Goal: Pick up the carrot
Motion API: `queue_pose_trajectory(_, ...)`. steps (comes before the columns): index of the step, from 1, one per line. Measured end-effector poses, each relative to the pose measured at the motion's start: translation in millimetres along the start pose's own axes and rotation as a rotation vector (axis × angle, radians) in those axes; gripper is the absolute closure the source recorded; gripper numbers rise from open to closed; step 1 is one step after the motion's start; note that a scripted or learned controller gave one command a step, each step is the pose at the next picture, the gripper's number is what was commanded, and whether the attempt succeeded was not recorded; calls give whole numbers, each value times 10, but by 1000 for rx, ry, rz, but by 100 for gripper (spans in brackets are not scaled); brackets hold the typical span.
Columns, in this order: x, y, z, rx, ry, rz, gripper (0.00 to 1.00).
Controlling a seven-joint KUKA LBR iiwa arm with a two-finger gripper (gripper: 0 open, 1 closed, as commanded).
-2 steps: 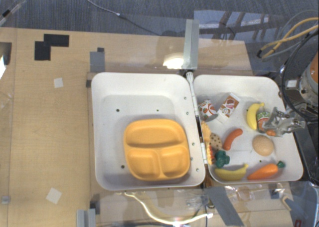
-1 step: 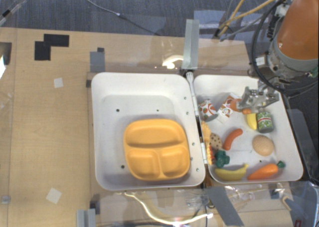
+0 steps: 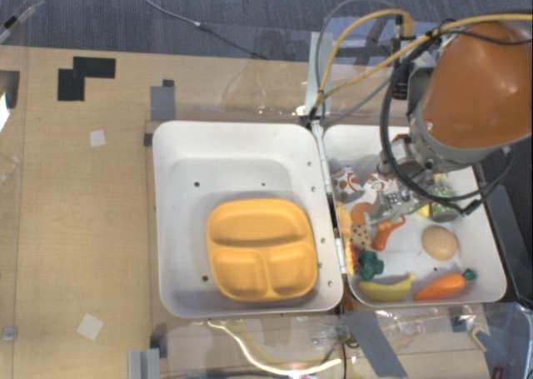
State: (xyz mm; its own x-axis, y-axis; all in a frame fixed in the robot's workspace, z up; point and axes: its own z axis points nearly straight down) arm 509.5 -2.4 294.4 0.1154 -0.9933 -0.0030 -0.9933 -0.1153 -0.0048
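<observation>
The carrot is orange with a green top and lies flat near the front right corner of the right bin. My gripper hangs low over the middle of that bin, under the orange wrist band, up and to the left of the carrot and apart from it. Right below the gripper lies a small red-orange toy; whether the gripper touches it is unclear.
A beige egg-shaped toy sits just above the carrot, and a banana lies to its left beside a dark green piece. More toy food crowds the bin's left side. The left bin holds a yellow divided plate.
</observation>
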Motion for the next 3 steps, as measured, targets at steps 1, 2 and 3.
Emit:
queue_pose_trajectory(1,-492,178,1118,-4,-2,20,100)
queue_pose_trajectory(2,-735,140,1095,1,-1,-246,100)
queue_pose_trajectory(3,-508,148,675,4,2,-637,100)
